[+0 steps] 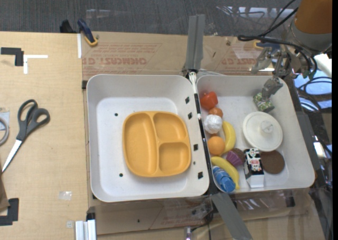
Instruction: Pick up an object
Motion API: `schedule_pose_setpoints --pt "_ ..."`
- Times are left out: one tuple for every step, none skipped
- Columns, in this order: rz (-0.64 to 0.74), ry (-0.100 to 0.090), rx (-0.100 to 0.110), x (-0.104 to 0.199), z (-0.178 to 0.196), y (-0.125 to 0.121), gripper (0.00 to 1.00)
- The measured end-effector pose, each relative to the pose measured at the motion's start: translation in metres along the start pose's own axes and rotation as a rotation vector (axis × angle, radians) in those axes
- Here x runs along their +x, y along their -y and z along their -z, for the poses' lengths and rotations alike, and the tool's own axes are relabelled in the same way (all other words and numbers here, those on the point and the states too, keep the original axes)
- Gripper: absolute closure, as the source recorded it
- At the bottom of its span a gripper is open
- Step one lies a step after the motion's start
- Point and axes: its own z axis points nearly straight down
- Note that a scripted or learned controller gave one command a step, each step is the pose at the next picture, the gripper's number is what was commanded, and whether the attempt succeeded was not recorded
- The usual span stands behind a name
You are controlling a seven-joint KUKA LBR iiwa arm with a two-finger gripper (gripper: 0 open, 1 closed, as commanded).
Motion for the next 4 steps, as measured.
schedule_pose_setpoints --pt "-0.112 0.0 0.0 0.002 -0.104 0.039 0.0" --pt "-0.166 0.006 0.001 0.002 -0.14 0.068 0.0" --pt "-0.082 0.004 0.001 0.012 -0.141 0.068 0.0" --pt "-0.151 0.006 0.001 0.003 -0.14 0.068 0.0"
